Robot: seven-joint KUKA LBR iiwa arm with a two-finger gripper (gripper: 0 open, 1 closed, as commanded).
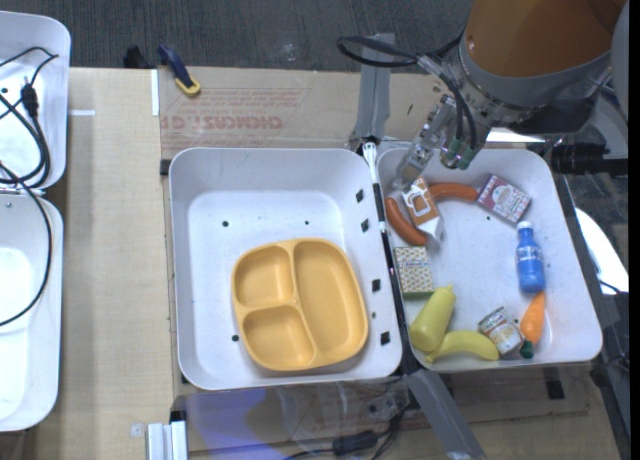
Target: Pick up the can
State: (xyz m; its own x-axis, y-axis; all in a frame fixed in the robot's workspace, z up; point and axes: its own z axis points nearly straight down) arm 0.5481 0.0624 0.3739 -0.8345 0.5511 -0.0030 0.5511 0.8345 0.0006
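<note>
The can is small and silvery with a printed label. It rests near the front right corner of the right bin, between a banana and a carrot. My gripper hangs over the back left part of that bin, just above an orange and white packet and a hot dog. It is well away from the can, which lies toward the front right of it. The wrist hides the gripper's tips.
The right bin also holds a curved sausage, a pink box, a blue bottle, a green box and a yellow-green fruit. A yellow divided plate lies in the left bin.
</note>
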